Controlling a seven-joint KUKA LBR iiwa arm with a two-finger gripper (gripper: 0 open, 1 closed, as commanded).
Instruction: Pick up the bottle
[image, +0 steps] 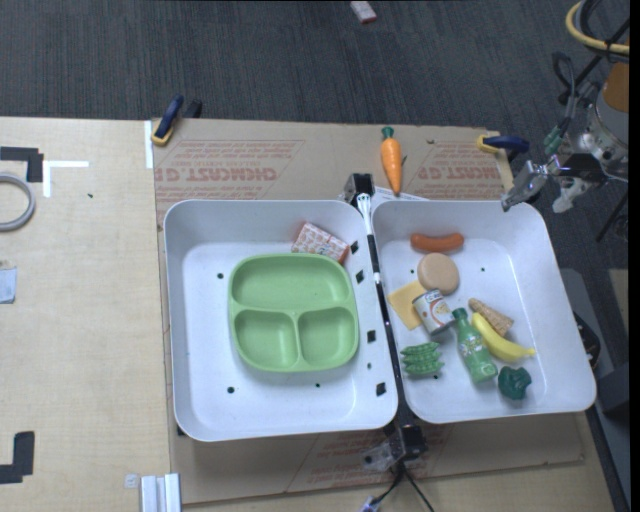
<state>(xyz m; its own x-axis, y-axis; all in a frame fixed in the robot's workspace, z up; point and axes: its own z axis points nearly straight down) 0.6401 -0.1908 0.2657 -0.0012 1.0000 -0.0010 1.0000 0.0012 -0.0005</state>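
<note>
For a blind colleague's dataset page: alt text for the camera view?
A green bottle lies among toy foods in the right white bin; the gripper hovers open above that bin's far right corner. The left bin holds a green divided plate.

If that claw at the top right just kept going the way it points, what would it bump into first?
Probably the right bin's far corner rim, just below the gripper. The bottle lies deeper inside. Depth is hard to judge.

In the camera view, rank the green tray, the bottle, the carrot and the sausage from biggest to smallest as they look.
1. green tray, by far the largest.
2. bottle.
3. carrot and sausage: these look close in length, so I would not rank one above the other.
</note>
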